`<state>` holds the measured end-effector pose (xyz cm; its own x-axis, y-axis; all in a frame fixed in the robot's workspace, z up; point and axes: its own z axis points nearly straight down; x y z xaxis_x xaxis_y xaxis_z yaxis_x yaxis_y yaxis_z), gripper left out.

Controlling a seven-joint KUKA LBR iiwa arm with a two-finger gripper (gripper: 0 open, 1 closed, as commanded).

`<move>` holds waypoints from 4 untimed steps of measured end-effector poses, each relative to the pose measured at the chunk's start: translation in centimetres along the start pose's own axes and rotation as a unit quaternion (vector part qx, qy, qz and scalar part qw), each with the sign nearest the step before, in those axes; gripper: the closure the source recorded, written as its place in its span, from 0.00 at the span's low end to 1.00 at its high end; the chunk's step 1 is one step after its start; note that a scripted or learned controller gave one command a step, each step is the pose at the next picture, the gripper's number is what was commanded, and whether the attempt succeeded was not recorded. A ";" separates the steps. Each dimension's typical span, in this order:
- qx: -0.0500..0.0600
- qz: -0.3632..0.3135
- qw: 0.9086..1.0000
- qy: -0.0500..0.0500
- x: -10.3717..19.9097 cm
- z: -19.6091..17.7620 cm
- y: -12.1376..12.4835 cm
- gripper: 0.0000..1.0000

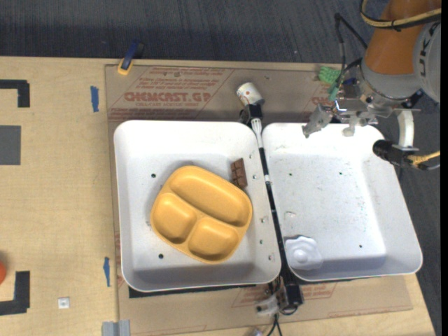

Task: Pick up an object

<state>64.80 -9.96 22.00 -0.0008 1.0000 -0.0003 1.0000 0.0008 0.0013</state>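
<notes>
Left bin (pixel 133 187): yellow tray (pixel 201 213) lying diagonal

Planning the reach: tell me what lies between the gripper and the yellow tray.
In the camera view, the bins' shared rims and a small brown block lie between gripper and yellow tray.

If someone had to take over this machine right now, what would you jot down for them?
Gripper: above the far edge of the right bin, holding nothing that I can see.
Left bin: a yellow divided tray, upside down, with a small brown block at its far right edge.
Right bin: one small clear lid-like piece near the front left corner.
Done: nothing picked up yet.
Left: choose an object, descend, grasp, lift.
</notes>
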 end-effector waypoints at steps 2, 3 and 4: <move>0.001 0.006 1.000 0.000 0.2 13.5 -10.9 0.00; 0.000 -0.069 0.998 0.000 -0.9 13.5 -16.9 0.00; 0.001 0.158 0.987 0.001 -0.3 13.5 -16.3 0.00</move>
<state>48.56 -10.29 8.49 0.3109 0.9504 0.0012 0.9504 -0.3109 -0.0013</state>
